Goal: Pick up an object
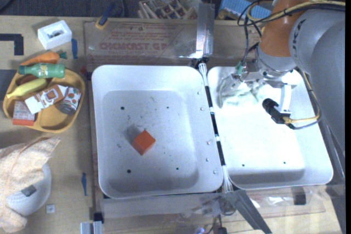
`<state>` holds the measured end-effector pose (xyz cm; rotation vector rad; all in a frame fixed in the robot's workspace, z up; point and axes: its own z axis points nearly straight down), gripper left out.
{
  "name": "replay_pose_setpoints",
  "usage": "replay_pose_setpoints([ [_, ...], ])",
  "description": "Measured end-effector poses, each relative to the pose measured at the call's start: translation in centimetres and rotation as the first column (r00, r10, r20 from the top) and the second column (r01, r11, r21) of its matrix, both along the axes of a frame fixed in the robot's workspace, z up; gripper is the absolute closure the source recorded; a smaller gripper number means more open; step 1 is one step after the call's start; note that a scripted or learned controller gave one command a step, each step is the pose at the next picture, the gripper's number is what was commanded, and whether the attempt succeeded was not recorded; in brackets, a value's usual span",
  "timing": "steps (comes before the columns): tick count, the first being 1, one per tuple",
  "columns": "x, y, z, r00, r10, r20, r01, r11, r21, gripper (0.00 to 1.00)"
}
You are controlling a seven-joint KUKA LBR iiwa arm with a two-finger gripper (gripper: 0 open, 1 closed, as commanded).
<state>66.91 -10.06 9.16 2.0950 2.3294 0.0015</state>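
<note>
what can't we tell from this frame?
- Gripper: blurred against the right bin's glare in the camera view; any load is unreadable.
- Right bin's upper right corner: hidden by the arm.
- Items in the yellow bowl: labels too small to read.
- Orange block: underside hidden.

the gripper (pixel 237 86) over the right bin (pixel 274 156) is washed out against the bright white floor, so its fingers blur into a pale smear. the arm (pixel 307 24) runs off the right edge and covers that bin's far right corner. labels on the packets in the yellow bowl (pixel 44 123) are too small to read.
</note>
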Motion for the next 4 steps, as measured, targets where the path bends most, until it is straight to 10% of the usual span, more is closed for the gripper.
replay_pose_setpoints([
  [2,0.0,0.0,0.0,1.000,0.000,0.000,0.000,1.000,0.000,0.00],
  [3,0.1,-0.1,1.2,1.000,-0.001,0.003,0.001,1.000,-0.002,1.00],
  [4,-0.2,4.2,9.4,0.998,0.065,-0.004,-0.065,0.998,0.004,1.00],
])
